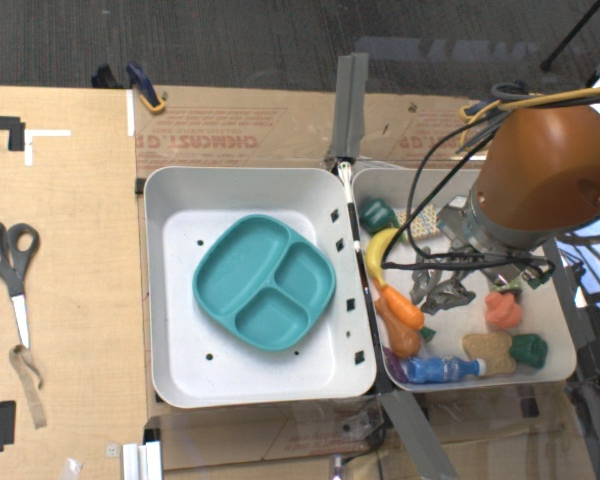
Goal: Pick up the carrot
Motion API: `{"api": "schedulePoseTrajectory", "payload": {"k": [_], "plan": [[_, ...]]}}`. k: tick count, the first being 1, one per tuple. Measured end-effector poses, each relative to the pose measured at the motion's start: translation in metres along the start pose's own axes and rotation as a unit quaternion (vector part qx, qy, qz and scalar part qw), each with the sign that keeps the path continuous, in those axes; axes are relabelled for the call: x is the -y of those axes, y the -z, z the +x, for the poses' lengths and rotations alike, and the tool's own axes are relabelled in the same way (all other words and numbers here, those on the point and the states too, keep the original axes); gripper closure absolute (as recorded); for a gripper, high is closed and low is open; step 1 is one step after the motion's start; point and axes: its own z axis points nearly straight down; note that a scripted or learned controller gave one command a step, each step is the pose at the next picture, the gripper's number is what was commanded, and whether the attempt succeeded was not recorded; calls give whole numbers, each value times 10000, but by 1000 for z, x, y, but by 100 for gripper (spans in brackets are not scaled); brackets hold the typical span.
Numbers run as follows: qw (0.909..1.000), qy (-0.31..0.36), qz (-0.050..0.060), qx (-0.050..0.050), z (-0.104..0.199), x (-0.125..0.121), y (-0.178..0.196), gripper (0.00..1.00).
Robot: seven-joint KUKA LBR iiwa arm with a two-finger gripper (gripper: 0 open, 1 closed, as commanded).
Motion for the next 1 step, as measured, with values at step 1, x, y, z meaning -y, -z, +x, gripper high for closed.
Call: {"api": "schedulePoseTrajectory", "payload": {"k": [1], "plan": [[9911, 1328, -15, -12, -1, -47, -1, 100]]}}
